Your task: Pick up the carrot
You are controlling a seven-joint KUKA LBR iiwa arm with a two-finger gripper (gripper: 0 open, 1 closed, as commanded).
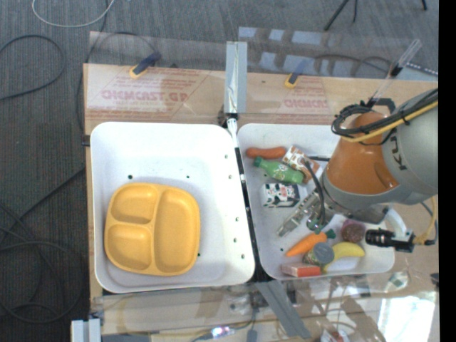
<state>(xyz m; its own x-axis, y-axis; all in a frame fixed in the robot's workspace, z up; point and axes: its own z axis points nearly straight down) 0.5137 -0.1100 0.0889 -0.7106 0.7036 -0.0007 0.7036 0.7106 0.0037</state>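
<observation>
The carrot (pixel 307 244) is orange with a green top and lies at a slant in the right bin (pixel 267 251), near its front wall. My gripper (pixel 293 221) hangs low over that bin, just up and left of the carrot's pointed end and below a cow-patterned carton (pixel 279 194). Nothing visibly sits in the gripper. The arm's orange band (pixel 360 164) and grey wrist cover the bin's right part.
Around the carrot lie a banana (pixel 348 250), a grey disc (pixel 324 254), a red block (pixel 302 270) and a dark round piece (pixel 353 230). A green bottle (pixel 278 169), a sausage (pixel 265 152) and a snack packet (pixel 302 159) sit farther back. The left bin holds a yellow divided plate (pixel 152 228).
</observation>
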